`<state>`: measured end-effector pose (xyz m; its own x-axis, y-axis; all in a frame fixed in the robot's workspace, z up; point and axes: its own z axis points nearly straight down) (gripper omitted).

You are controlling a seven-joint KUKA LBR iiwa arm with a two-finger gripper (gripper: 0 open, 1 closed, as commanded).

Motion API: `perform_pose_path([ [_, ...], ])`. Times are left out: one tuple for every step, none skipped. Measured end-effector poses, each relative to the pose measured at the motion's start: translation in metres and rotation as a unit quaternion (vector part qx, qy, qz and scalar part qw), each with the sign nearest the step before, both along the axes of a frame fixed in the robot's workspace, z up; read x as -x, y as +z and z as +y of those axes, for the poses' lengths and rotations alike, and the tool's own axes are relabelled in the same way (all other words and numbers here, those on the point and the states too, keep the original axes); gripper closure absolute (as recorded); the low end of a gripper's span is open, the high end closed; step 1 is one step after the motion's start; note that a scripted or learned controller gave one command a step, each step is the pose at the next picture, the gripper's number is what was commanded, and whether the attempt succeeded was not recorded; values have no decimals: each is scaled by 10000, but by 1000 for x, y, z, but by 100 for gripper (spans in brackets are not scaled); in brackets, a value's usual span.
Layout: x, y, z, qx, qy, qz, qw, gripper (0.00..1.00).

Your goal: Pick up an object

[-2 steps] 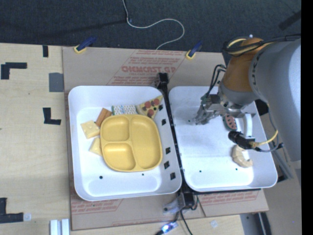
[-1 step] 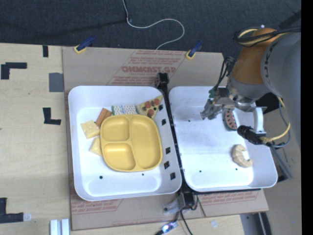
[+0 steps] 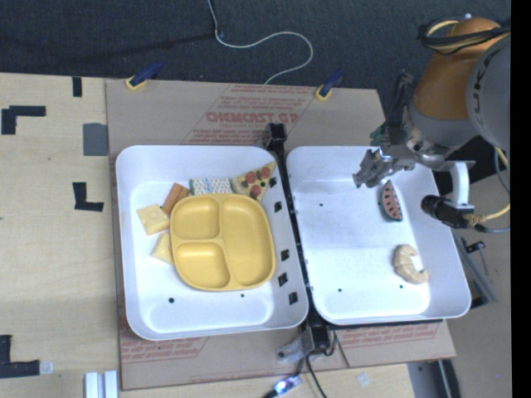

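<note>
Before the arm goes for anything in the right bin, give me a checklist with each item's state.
1. Gripper over the right bin: ok, it hangs above the bin's far part.
2. Gripper free of any load: ok, nothing shows between its fingers.
3. Target near the gripper: ok, the watermelon slice lies just to its right on the bin floor.
4. Slice clear of neighbours: ok, the croissant lies apart, nearer the front.
5. Slice clear of the bin wall: cannot tell, the arm's black fitting hangs close beside it.
6. Left bin out of the way: ok, the yellow tray and the food pieces sit beyond the divider.
</note>
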<state>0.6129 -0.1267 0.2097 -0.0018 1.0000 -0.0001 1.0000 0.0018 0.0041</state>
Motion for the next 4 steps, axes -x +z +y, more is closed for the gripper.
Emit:
perform_pose_path([
  [0, 15, 1, -5, -1, 22, 10000, 100],
  [39, 7, 35, -3, 2, 45, 10000, 100],
  [90, 5, 51, -1, -11, 46, 10000, 100],
  [88, 8, 67, -3, 5, 28, 10000, 100],
])
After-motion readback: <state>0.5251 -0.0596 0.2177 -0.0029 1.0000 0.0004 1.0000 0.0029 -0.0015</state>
